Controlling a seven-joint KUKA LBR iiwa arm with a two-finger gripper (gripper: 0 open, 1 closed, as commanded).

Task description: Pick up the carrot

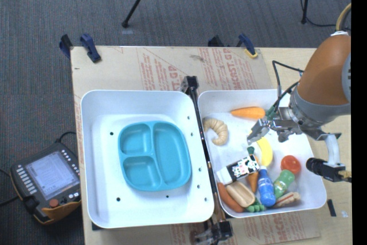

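Orange carrot (248, 113) lies near the back of the right-hand white bin (215, 101) on the worktop, beside a croissant (218, 129). Just right and forward of it, the pincer (259, 131) hangs with its fingers spread apart, gripping nothing, above a banana (265, 151).

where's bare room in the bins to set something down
Left bin: bare floor rings the blue tray. Right bin: free strip between croissant and carrot, and along the top wall. Crowded in the lower half around the banana, bottle and hot dog.
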